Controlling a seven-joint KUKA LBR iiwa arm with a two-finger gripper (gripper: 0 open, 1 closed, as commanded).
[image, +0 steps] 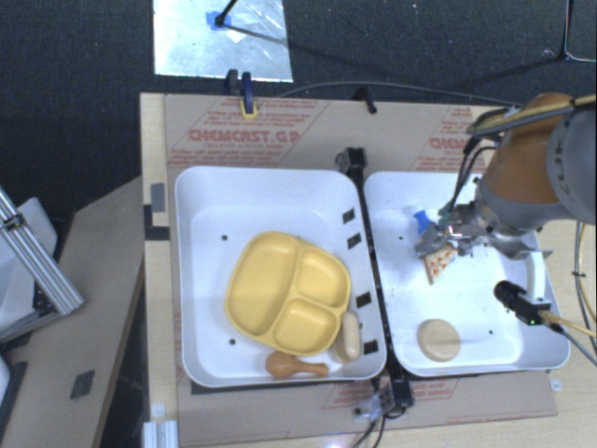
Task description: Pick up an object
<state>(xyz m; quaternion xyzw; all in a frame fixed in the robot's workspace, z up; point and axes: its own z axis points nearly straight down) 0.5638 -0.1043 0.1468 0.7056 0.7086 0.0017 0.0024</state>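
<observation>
One pizza slice (437, 265) seemingly just below the end effector (441, 242).

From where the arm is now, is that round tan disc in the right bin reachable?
Probably yes. The round tan disc lies alone on the right bin floor, nothing on top, with the hand just above the pizza slice in the same bin.

Grey arm (536, 171) reaches in from right, tool (440, 241) lowered, pointing left
</observation>
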